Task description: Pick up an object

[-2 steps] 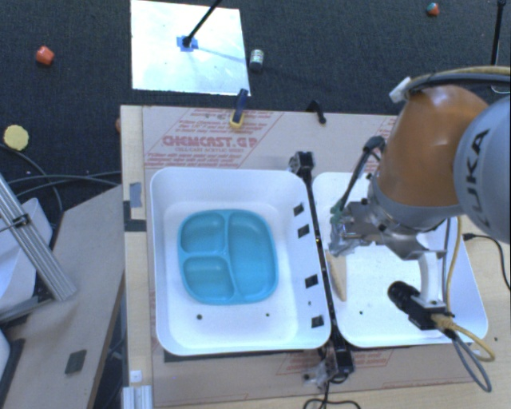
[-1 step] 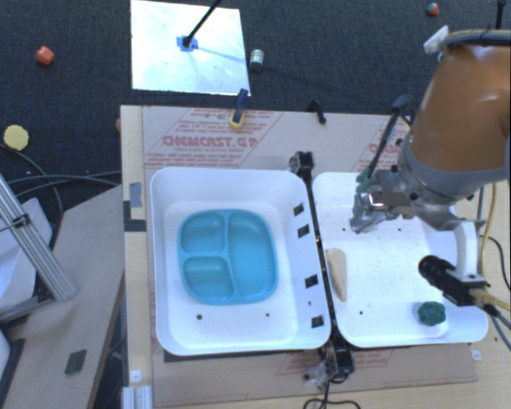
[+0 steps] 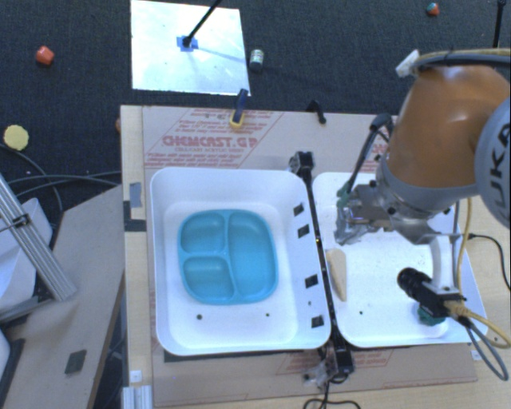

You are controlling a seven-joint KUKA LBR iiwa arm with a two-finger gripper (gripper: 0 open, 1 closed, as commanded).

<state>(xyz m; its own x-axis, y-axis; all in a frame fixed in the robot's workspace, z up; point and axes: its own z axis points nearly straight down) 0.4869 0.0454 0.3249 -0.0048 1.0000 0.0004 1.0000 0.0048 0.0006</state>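
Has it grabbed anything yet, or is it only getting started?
Nothing looks lifted yet. The tool hangs over the right bin, close to the beige piece lying by its left wall. The blue plate sits in the left bin. Gripping and lifting remain.

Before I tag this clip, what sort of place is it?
Most likely a robotics lab test cell: a grey-and-orange arm hangs over the right bin, next to the left bin; an aluminium rail and loose cables sit alongside, and a yellow ball lies on dark carpet.
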